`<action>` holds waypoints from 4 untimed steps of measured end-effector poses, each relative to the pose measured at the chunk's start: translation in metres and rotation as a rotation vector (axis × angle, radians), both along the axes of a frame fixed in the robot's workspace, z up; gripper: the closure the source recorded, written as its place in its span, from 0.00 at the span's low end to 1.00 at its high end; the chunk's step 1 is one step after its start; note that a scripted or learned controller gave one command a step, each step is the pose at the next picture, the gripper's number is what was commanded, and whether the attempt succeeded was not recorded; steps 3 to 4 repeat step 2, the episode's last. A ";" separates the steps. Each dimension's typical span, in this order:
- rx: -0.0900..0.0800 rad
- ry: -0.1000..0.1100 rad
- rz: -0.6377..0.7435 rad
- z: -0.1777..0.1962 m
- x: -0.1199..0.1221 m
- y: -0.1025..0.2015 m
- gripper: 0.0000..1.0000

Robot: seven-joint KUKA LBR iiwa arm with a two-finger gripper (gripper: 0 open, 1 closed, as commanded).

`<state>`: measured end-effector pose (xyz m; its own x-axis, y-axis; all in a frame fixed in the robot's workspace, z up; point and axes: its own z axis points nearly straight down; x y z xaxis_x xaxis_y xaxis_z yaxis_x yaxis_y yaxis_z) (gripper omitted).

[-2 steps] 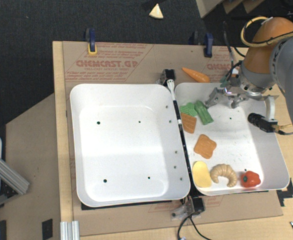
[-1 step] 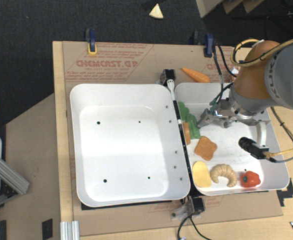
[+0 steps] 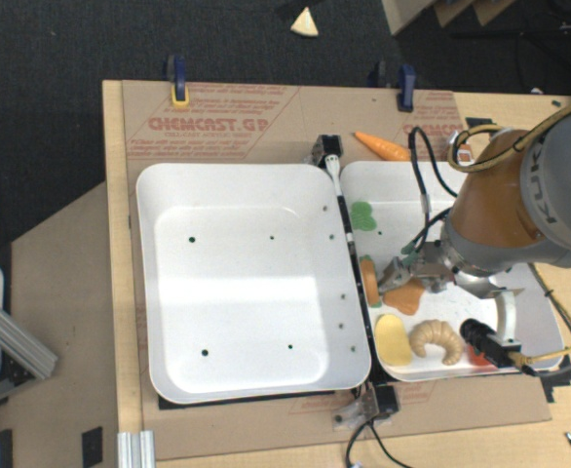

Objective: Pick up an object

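Gripper [image 3: 402, 276] is low in the right bin [image 3: 393, 178], right over an orange piece [image 3: 405, 298] just below it. Can't tell its state or whether it's got anything. Orange stick [image 3: 368, 281] lies just left, long axis running up-down along the bin wall.

White bins: two are sitting side by side, the left bin [image 3: 237, 281] and the right bin [image 3: 393, 185].
Blue clamps: two are gripping the board's far edge, one [image 3: 177, 78] and another [image 3: 405, 86].
Carrots: one [image 3: 383, 147] is lying beyond the gripper [image 3: 399, 273].
Croissants: one [image 3: 437, 338] is lying nearer the camera than the gripper.
Yellow pieces: one [image 3: 391, 339].
Green pieces: one [image 3: 362, 215].
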<state>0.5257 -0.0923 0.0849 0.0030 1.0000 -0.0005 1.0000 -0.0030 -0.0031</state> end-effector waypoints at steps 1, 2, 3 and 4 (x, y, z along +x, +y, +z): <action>-0.001 -0.007 0.000 0.010 0.003 0.000 1.00; 0.003 -0.012 0.010 0.105 -0.013 0.056 1.00; 0.003 -0.012 0.010 0.105 -0.013 0.056 1.00; 0.003 -0.012 0.010 0.105 -0.013 0.056 1.00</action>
